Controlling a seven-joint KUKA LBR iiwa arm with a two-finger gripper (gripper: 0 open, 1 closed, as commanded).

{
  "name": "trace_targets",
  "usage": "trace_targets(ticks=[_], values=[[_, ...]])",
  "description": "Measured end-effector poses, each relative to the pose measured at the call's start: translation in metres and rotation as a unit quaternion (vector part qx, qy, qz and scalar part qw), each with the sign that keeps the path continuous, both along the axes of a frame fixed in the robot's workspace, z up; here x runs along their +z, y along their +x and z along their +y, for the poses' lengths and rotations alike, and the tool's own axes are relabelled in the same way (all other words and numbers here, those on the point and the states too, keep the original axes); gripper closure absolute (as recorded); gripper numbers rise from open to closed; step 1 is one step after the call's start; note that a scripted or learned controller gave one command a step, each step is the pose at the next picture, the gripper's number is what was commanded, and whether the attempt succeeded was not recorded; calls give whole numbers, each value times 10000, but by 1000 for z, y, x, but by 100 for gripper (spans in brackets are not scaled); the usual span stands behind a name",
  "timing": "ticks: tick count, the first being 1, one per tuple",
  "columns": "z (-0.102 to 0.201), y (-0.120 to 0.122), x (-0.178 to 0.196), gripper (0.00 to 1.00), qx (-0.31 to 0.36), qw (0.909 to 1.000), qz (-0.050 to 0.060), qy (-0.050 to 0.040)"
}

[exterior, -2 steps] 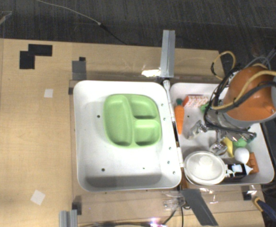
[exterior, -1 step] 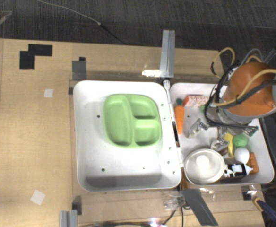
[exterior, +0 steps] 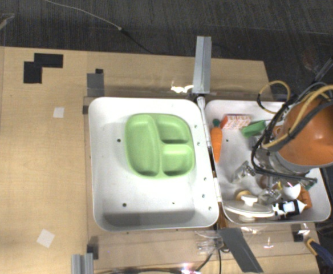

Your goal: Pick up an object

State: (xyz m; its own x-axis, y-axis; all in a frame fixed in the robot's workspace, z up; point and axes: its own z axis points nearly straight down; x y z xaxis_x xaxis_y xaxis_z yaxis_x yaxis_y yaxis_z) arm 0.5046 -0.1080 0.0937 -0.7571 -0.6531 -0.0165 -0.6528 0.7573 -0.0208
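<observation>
A: Where's the arm [exterior: 312,133]?
B: Down over the right bin [exterior: 230,153], its gripper [exterior: 267,188] low among the clutter there.
A: Fingers apart or together?
B: I cannot tell; cables and the wrist hide them.
A: And the objects?
B: An orange carrot [exterior: 216,142] lies by the bin's left wall, a green piece [exterior: 253,128] near the back. The left bin [exterior: 106,170] holds a green divided tray [exterior: 158,144].

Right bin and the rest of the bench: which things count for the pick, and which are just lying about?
For the pick:
- gripper, low in the right bin
- orange carrot-like toy
- red-and-white packet
- green item
- small clutter under the arm

Lying about:
- left bin
- green divided plate in it
</observation>
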Motion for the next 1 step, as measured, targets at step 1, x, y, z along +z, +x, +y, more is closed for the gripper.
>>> trace_targets(ticks=[1], values=[[12,-2,0,0,601,9982,-26,-40]])
